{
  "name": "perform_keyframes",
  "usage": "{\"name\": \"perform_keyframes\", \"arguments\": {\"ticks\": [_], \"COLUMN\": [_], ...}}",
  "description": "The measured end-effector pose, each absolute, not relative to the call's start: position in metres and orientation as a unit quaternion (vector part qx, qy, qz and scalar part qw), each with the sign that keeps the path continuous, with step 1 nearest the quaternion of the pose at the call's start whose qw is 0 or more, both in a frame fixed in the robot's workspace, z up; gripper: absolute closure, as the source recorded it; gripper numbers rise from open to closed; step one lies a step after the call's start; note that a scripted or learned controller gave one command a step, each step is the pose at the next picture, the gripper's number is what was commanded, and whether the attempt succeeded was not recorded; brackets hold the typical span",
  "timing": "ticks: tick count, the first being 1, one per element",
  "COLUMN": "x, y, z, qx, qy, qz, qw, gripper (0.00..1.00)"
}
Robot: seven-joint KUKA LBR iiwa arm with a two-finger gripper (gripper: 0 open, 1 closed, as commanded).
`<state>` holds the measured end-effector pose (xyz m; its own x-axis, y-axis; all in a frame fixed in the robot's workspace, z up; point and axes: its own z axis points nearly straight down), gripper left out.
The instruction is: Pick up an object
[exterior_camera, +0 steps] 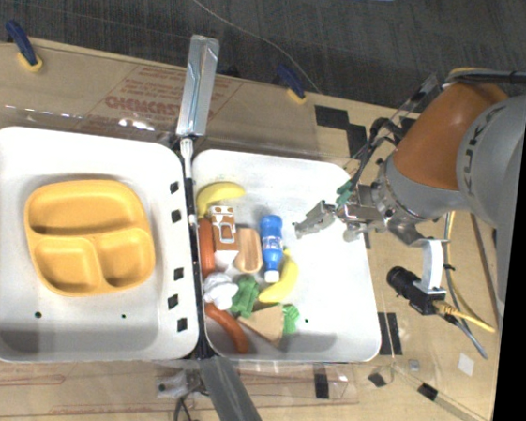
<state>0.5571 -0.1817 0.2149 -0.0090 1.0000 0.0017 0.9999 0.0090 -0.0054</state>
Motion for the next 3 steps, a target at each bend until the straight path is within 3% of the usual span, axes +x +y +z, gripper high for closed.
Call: {"name": "perform_keyframes", "arguments": {"ticks": [1, 2, 3], "x": [0.5342, 0.5345, 0.5345], "y": [-0.1337, -0.1347, -0.1346], "z": [0.0910, 0.0994, 0.0993], "qx": [-0.669, -0.668, -0.668], "qy": [-0.743, -0.745, -0.744], "qz": [0.0004, 0.0015, 0.0015], "qw": [0.001, 0.002, 0.002], "gripper": [0.00, 1.00, 0.00]}}
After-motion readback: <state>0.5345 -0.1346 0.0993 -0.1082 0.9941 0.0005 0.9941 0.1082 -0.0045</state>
